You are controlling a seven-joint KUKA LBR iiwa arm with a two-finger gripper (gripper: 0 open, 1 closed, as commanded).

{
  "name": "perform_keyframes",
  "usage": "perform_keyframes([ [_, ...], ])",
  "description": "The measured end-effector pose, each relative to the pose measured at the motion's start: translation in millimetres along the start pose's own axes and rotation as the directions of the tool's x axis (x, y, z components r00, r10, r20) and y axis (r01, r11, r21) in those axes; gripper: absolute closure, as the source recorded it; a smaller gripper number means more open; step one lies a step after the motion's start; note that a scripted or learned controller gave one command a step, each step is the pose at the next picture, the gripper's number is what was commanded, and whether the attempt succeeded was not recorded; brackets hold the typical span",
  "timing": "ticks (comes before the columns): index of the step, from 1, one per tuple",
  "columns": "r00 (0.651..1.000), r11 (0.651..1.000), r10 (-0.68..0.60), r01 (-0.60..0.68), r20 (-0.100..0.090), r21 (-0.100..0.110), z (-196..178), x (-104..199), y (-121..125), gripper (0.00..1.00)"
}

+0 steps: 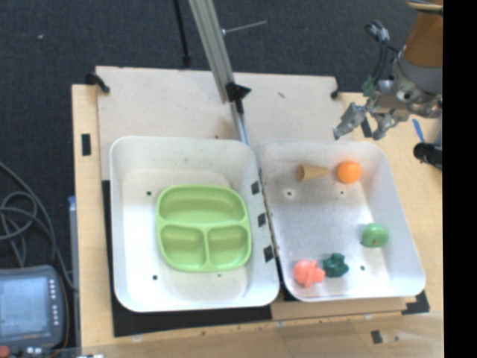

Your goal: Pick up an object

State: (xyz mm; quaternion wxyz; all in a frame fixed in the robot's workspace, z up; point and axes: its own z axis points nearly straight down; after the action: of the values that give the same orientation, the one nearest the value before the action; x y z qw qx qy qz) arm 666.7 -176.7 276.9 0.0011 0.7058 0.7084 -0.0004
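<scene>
Resting on a tan bench [179,103] over dark carpet [74,21], two bins; tool [365,121] spread wide

My surface [89,222] is pale wood, with a lighter board [164,103] laid across its far part. It stands on a dark grey carpet floor [74,21] that fills the far and left sides of the view. A slim aluminium post [212,39] rises at a slant from the board's middle, with a thin black rod [179,21] beside it. On the floor to the left, dark cables [19,207] loop toward a grey pendant with a screen [26,308] at the near left corner. Light is even, shadows soft.
</scene>
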Motion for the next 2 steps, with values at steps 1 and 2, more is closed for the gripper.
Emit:
perform_keyframes([
  [1,1.000,1.000,-0.002,0.002,0.001,0.001,-0.1,-0.1,0.0,0.00],
  [2,1.000,1.000,0.000,0.001,-0.001,0.004,44.7,4.8,-5.2,0.00],
])
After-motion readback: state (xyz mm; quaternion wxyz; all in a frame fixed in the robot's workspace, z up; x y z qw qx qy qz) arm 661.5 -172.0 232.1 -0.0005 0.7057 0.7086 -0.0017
